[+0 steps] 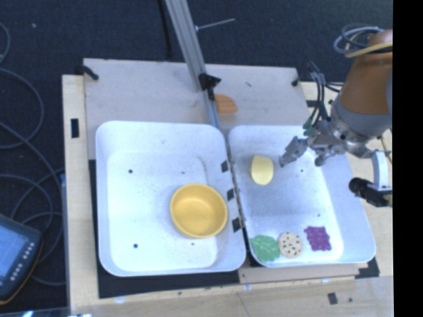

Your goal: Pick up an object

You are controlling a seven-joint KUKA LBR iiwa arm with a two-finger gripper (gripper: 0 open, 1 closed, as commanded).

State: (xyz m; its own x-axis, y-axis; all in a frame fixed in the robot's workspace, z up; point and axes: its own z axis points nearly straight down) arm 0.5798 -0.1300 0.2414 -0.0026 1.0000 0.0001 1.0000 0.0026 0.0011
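So, standing by the rig: two shallow white plastic bins sit side by side on a pale wood-ish surface (145, 88), both w/ rounded corners and a slightly speckled matte finish. Left bin (119, 150) has one thing in it, a round yellow bowl (198, 210), smooth and glossy-ish, upright, sitting toward the near right part of that bin, close to the divide.

Right bin (344, 197) holds the small stuff. A pale yellow lump (262, 170), rounded like a lemon or soft egg shape, lies in the far left part. Along the near edge there's a row of three flat bits: a green leafy-looking piece (265, 247), a round tan cookie w/ dark chips (289, 244), and a bumpy purple cluster, prob. grapes (318, 238). Green and cookie are just about touching; the purple one is just beside them.

Arm comes in from the right, grey w/ a big orange band. Gripper (301, 152) hangs over the right bin, tilted, its tip pointing at the yellow lump and just beside it, not on it. Jaws look empty, nothing between them; open or shut, can't tell from here, too blurry.

A slanted aluminium rail (188, 38) runs from the far side to the bins, w/ a small orange thing (225, 104) by it.
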